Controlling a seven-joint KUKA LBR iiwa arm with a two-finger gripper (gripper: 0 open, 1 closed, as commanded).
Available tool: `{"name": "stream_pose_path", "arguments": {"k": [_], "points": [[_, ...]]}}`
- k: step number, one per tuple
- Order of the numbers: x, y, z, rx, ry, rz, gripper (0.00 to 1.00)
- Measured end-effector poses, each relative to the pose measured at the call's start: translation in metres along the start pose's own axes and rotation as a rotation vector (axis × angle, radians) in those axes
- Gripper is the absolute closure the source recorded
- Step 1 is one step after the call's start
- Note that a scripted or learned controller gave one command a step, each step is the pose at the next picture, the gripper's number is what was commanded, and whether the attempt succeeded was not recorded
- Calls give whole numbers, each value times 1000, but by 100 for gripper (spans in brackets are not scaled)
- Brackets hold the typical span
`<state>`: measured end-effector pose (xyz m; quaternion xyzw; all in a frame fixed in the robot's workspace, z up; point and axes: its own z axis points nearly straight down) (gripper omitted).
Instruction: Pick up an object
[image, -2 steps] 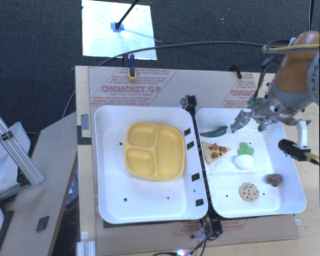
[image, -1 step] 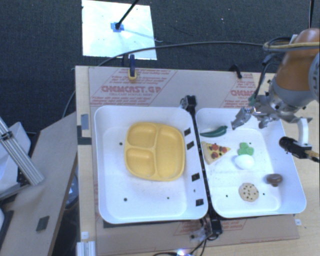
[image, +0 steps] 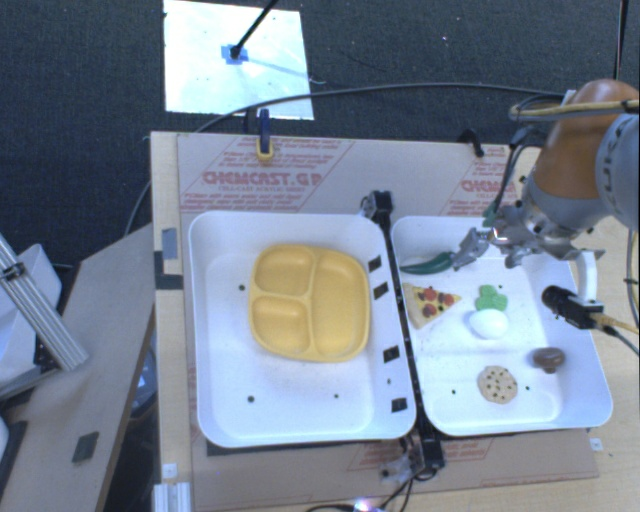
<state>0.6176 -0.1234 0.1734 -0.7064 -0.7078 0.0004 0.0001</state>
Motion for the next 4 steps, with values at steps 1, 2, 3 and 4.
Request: {"name": "stream_pose_path", "arguments": {"k": [1,2,3,4], "points": [[3,-1,62,2,1,1,0],[3,1,86,-5,0,2,0],[5,4,72,-14,2,1,100],[-1,5,10,-6,-1,-1,100]]}}
